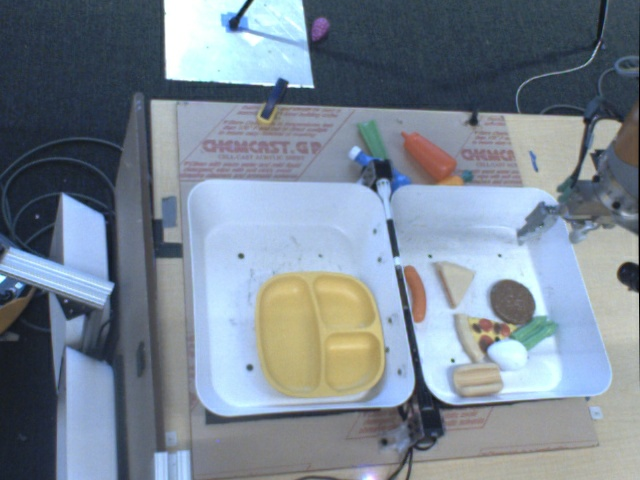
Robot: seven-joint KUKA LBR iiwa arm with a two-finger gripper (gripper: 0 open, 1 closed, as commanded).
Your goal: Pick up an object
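The right bin [560, 363] holds several toy foods: an orange sausage [415, 293] by its left wall, a pale cheese wedge [455, 281], a brown round cookie [512, 300], a pizza slice [476, 334], a white egg [507, 354], a green piece [538, 331] and a tan bun [476, 378]. My gripper [552, 230] hangs over the bin's far right corner, above and right of the cookie. It is open, its fingers spread, with nothing between them. The arm enters from the right edge.
The left bin [225, 228] holds a yellow divided plate [320, 333]. Behind the bins, on the cardboard, lie an orange carrot [428, 156], a green piece [370, 135] and a blue piece [362, 155]. A white sheet [235, 28] lies on the floor beyond.
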